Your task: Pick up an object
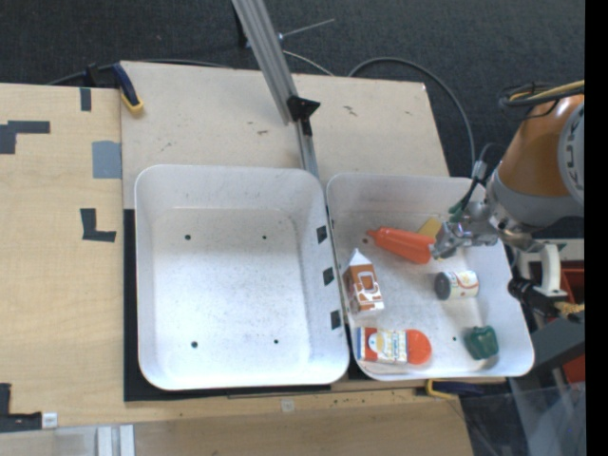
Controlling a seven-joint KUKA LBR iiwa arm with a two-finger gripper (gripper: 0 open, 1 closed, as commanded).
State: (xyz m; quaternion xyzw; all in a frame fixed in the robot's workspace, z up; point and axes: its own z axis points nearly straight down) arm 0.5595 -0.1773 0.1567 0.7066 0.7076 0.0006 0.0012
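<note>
Gripper (445, 245) at the 3 o'clock side of the right bin (399, 190), touching the orange carrot (403, 245); finger state cannot be told.

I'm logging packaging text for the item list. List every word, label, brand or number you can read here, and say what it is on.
No text can be read in this view.
Small carton: orange and white print, too blurred to read.
Flat packet: red and orange label, too small to read.
Small white jar: no legible marking.
Carrot, green item and white bins: no lettering visible.
</note>
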